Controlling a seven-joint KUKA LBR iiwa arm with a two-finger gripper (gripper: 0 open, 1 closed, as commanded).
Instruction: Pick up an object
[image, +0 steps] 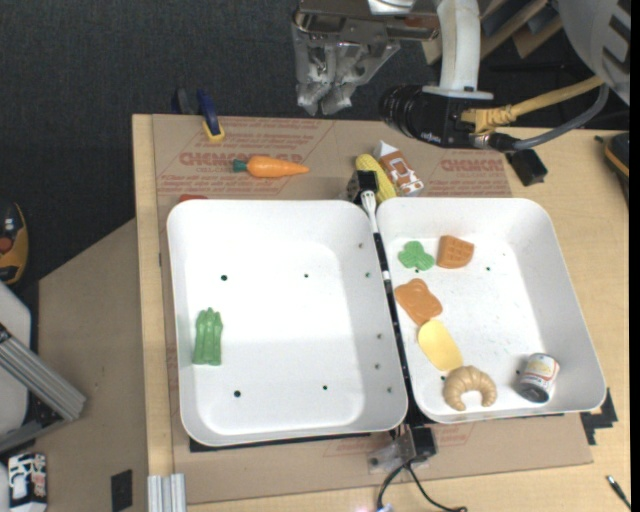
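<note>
Left white plastic bin (280, 225) wide open, just a green ridged toy (207, 336) by its left wall; right white bin (560, 270) crowded w/ food pieces along its left side.

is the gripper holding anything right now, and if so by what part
Nothing is held. The gripper hangs above the bench beyond the bins with nothing between its fingers; the nearest item, the toy carrot, lies on the cardboard below it.

White bins: two, left bin (190, 400) and right bin (540, 225)
Items in left bin: one, green vegetable (207, 337)
Items in right bin: six
Carrot (270, 167) on the cardboard: one
Croissant (470, 386): one
Can (537, 377): one
</note>
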